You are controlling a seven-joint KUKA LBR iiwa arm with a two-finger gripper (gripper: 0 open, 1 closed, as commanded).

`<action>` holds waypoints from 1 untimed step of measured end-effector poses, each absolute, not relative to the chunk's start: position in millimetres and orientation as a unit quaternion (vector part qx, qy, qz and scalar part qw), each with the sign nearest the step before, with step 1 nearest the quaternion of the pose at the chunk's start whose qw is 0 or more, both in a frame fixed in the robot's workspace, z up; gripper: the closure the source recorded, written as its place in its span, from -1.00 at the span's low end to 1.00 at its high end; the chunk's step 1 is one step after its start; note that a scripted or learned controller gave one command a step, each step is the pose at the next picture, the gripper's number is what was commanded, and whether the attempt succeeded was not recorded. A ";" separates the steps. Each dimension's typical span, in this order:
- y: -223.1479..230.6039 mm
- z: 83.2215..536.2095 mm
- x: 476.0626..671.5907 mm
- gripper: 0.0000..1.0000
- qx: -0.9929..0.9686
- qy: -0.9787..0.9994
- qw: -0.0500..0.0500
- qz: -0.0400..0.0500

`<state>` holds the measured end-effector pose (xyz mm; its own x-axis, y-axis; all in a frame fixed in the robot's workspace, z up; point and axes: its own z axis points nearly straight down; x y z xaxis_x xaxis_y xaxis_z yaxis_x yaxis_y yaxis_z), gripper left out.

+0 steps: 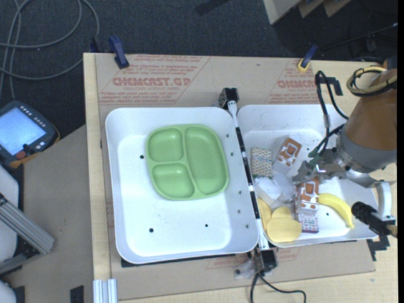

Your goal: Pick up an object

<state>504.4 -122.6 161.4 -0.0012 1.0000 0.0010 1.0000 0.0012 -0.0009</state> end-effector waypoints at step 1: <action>-65.6 226.9 516.8 1.00 -0.707 -0.708 0.000 0.000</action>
